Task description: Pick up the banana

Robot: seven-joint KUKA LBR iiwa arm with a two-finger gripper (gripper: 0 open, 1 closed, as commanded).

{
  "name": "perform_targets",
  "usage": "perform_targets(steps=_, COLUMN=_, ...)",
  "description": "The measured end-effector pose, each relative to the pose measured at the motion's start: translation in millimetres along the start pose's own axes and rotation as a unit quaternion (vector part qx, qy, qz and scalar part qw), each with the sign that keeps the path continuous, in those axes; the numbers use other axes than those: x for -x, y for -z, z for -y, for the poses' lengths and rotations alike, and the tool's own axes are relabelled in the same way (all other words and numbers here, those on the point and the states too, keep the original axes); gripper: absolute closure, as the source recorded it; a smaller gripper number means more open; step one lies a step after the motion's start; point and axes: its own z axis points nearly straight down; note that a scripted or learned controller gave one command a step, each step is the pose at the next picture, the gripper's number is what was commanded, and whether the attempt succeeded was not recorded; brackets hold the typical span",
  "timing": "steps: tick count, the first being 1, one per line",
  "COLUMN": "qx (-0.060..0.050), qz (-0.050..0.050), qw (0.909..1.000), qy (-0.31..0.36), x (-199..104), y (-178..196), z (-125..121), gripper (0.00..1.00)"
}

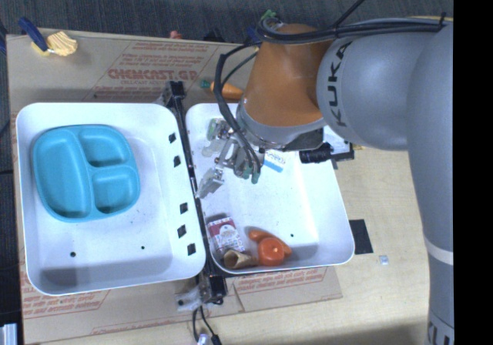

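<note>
Over right bin [327, 209]: gripper [225, 160] hovering, fingers seemingly parted, nothing held; red can [223, 232], orange toy [270, 249] along front wall.

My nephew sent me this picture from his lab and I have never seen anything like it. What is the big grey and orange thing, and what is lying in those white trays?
It is a robot arm, photographed by one fixed camera looking down at a slant. The arm reaches in from the right. At its end is a metal gripper, the part that grasps, hanging over the right bin. I see nothing between its fingers. At that bin's near edge lie a red-and-white packet, a tan cone-like item and an orange object. The left bin holds a blue divided tray. I cannot pick out a banana.
</note>
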Motion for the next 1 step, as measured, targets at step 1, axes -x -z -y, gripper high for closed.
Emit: perform_targets(steps=1, qx=0.0, qz=0.0, qw=1.0, qy=0.003, x=-48.4, y=0.2, z=-76.0, gripper=0.0)
